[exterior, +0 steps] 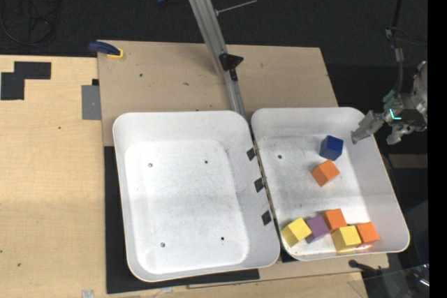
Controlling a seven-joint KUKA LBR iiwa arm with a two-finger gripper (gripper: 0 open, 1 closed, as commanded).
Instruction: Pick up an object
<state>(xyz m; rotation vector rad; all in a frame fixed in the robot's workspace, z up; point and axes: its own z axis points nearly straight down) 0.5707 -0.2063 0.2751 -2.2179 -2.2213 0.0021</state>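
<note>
2 white bins sit side by side on your bench; the left bin (183, 195) has nothing but small dark dots on its floor, and all the blocks are in the right bin (328, 118).

Your gripper (383, 126) is at the right bin's upper right edge, just off the rim and apart from every block. 2 grey fingers (364, 128) angle down and left with a visible gap between them, so the jaws look spread, and nothing sits in that gap.

Block layout in the right bin:
- blue cube (332, 147), upper middle, nearest the gripper but not touching it
- orange cube (325, 172), just below the blue one, tilted, small gap between them
- cluster along the lower edge: yellow cube (296, 230), purple cube (318, 227), a second orange cube (335, 218), a second yellow cube (346, 238), and a third orange cube (367, 232), packed close together

A metal rail (209, 28) runs from the top of the view down toward the seam between the bins. A blue and yellow clamp (106, 49) sits at the bench's upper left corner.
</note>
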